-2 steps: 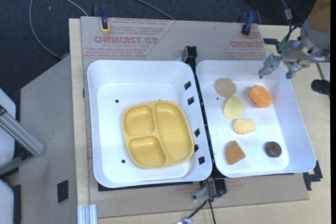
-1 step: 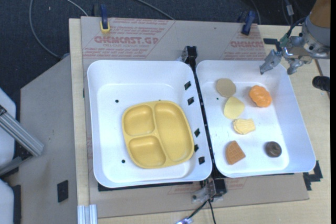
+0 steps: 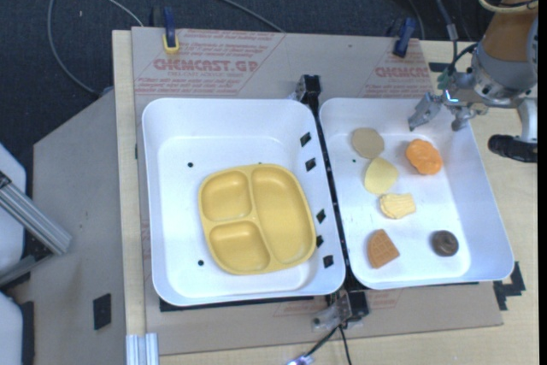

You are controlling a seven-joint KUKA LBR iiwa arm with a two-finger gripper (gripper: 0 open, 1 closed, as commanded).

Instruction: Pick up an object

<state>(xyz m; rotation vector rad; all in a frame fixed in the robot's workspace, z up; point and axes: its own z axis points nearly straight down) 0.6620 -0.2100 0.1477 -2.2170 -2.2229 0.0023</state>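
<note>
Nearest in the right-hand shallow white bin [image 3: 491,248]: an orange wedge-shaped piece of toy food [image 3: 382,249] on the left and a small dark brown round piece [image 3: 444,244] to its right, well apart from each other. Both probably light, rigid plastic — the wedge offering flat sides to pinch across, the brown disc low and likely to skid on the smooth bin floor.

Further in, a pale yellow ridged chip-like piece [image 3: 397,205], with a pale yellow oval slice [image 3: 380,176] just beyond it, almost touching. Thin, flat, hard to get fingers under; poor first picks.

Beyond those, a beige flat round slice [image 3: 367,142] to the left and a rounded orange lump of toy food [image 3: 423,157] to the right. Looks the best candidate: bulky, standing proud of the floor, clear space on either side, closest to the hand. Likely light and stiff, a little slippery — best pinched across its middle, squarely, so it does not squirt out.

In the left-hand white bin [image 3: 158,209], a yellow three-compartment plastic plate [image 3: 255,216], sitting toward the near side, nothing in its sections.

Farthest, at the far right edge of the right bin, the two-finger hand [image 3: 437,113], fingers spread apart and gripping nothing, hovering just beyond the orange lump, under the grey arm with its orange band [image 3: 513,26]. Beneath everything, the wooden desk [image 3: 248,64].
</note>
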